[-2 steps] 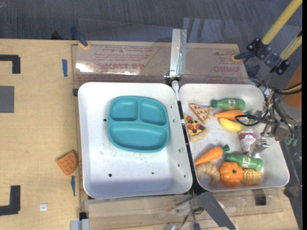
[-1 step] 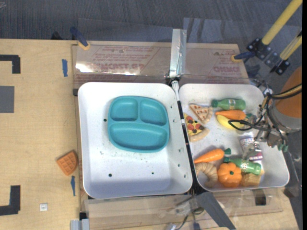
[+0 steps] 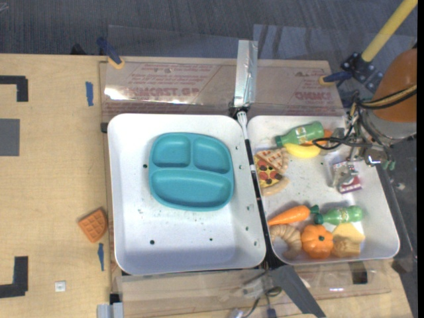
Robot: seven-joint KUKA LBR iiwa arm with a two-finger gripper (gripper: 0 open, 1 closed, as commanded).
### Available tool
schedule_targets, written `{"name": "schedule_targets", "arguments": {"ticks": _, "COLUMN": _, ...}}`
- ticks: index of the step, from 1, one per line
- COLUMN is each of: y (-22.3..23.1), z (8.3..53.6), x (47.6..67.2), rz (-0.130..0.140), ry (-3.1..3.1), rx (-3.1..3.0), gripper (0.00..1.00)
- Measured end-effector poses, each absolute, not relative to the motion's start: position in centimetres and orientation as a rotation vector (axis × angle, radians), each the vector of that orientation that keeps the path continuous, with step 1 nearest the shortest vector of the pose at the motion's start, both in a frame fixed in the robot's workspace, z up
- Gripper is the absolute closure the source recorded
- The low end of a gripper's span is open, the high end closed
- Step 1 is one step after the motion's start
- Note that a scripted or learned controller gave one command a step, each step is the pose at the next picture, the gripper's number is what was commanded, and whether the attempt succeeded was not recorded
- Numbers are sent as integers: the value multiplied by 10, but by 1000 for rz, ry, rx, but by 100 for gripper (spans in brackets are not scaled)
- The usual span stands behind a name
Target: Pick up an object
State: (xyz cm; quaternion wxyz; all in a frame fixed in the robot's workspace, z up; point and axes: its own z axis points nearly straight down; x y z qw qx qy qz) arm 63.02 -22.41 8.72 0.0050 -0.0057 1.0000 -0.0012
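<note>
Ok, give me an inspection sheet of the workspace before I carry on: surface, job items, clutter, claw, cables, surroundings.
Surface: wooden bench bearing a left bin and a right bin, side by side.
Job's things: in the right bin, a green bottle touching a yellow piece, a pizza slice, a carrot, a second green bottle, a pumpkin, a yellow wedge.
Clutter: teal divided plate in the left bin; waffle piece on the bench outside the bins.
Claw: claw low over the right bin's far right area; nothing seen between its fingers.
Cables: dark cables looping at the wrist.
Surroundings: clear panels behind the bins, blue tape tabs.
</note>
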Motion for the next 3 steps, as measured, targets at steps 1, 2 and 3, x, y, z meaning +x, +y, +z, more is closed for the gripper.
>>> {"name": "schedule_targets", "arguments": {"ticks": 1, "y": -222, "z": 88, "x": 596, "rz": -1, "ry": 3128, "rx": 166, "gripper": 0}}
{"name": "schedule_targets", "arguments": {"ticks": 2, "y": -129, "z": 89, "x": 635, "rz": -2, "ry": 3151, "rx": 43, "gripper": 0}}
{"name": "schedule_targets", "arguments": {"ticks": 3, "y": -108, "z": 90, "x": 579, "rz": -2, "ry": 3115, "rx": 298, "gripper": 0}}
